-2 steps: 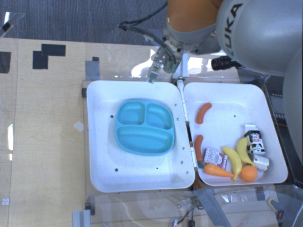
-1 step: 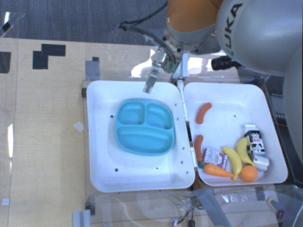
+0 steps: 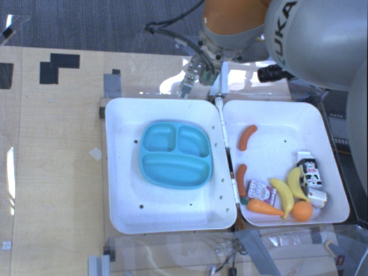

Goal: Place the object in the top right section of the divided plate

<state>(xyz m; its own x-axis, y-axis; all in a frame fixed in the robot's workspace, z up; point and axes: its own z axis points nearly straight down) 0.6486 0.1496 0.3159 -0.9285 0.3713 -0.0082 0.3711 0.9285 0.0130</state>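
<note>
A blue divided plate [image 3: 175,154] lies in the middle of the left bin [image 3: 123,171], with nothing in its sections; its top right section [image 3: 192,141] is bare. My gripper [image 3: 204,84] hangs above the far rim where the two bins meet, beyond the plate. Its fingers [image 3: 188,86] stand open with nothing between them. The loose objects lie in the right bin [image 3: 287,125]: a sausage [image 3: 248,137], a second sausage [image 3: 241,177], a carrot [image 3: 264,207], two bananas [image 3: 283,193], an orange [image 3: 302,210], a small cow-print carton [image 3: 310,174] and a pink packet [image 3: 261,190].
The grey arm with its orange band [image 3: 241,4] crosses the top right of the view above the right bin's far corner. A raised rim [image 3: 225,148] divides the two bins. Wooden bench [image 3: 52,154] stretches to the left.
</note>
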